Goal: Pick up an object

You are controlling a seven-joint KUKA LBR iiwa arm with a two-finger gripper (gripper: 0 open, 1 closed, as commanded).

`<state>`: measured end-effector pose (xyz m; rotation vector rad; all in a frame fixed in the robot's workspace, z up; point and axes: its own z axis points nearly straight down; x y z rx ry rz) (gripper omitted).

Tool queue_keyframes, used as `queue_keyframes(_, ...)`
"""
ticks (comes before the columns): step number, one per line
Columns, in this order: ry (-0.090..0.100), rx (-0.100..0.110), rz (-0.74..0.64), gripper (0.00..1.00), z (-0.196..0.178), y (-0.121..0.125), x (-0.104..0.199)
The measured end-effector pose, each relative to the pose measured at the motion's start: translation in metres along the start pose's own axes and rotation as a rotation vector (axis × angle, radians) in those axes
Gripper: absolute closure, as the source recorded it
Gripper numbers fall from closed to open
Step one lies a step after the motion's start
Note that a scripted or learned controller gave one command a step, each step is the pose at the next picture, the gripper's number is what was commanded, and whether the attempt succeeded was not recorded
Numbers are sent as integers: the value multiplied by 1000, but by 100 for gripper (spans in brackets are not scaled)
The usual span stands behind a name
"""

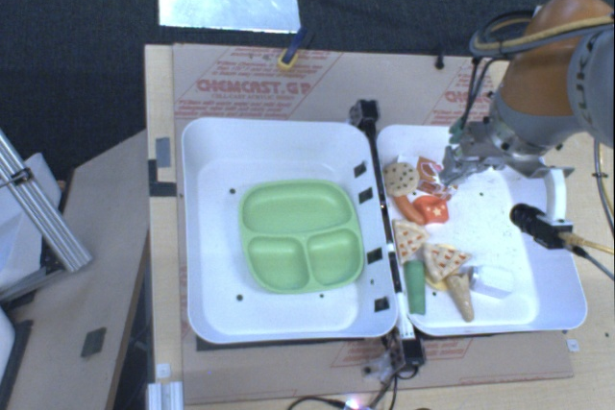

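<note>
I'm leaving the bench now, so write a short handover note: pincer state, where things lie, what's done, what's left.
Pincer: low over the right bin, at its far left corner, above a red and white item; finger state unclear, nothing visibly held.
Things: cookie, red piece, waffle wedges, green stick and cone lie along the right bin's left side. Green divided plate sits in the left bin.
Done: no pick visible.
Left: grasp and lift one object.
</note>
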<state>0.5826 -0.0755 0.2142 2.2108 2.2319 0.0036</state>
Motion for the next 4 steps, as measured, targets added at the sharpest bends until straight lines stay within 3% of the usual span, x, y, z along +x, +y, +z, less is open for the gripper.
queue_keyframes(1,1,-1,-2,100,-2,17,62)
queue_keyframes(3,-1,-1,2,100,-2,25,151)
queue_keyframes(4,-1,0,7,100,-13,31,143)
